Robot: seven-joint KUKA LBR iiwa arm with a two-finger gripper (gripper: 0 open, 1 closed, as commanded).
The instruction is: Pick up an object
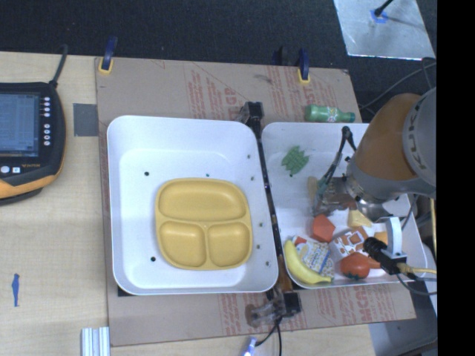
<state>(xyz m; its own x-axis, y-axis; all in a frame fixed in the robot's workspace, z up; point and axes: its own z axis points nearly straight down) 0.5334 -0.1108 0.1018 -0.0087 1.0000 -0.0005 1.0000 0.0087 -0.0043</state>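
1 end effector (pixel 326 192) low in right bin (pixel 297 136), just above orange object (pixel 323 228).

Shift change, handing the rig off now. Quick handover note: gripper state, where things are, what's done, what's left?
Gripper: low in the right bin, above the orange-red piece; nothing seen held, so treat the pick as not done.
Right bin: banana at the front edge, small printed packet beside it, red piece, green item near the back.
Left bin: yellow divided tray.
Green bottle lies on the board behind the right bin.
Left: grasp and lift one object.
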